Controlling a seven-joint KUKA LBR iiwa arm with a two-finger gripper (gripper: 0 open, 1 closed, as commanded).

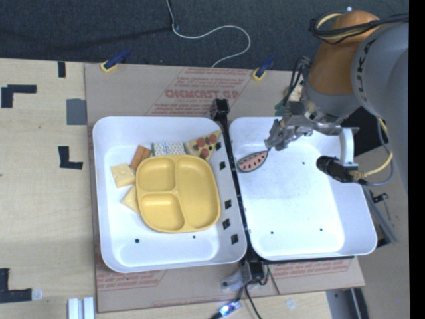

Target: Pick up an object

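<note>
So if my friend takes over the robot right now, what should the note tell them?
Gripper: hanging over the top left part of the right bin. I cannot tell if it is open or shut, and nothing shows in its grip.
Things: a small watermelon slice toy lies in the right bin by its left wall, just below the gripper. The left bin holds a yellow divided plate with small food toys tucked around its upper and left edges.
Done: nothing lifted yet.
Left: grab one object and lift it. The watermelon slice looks nearest.
</note>
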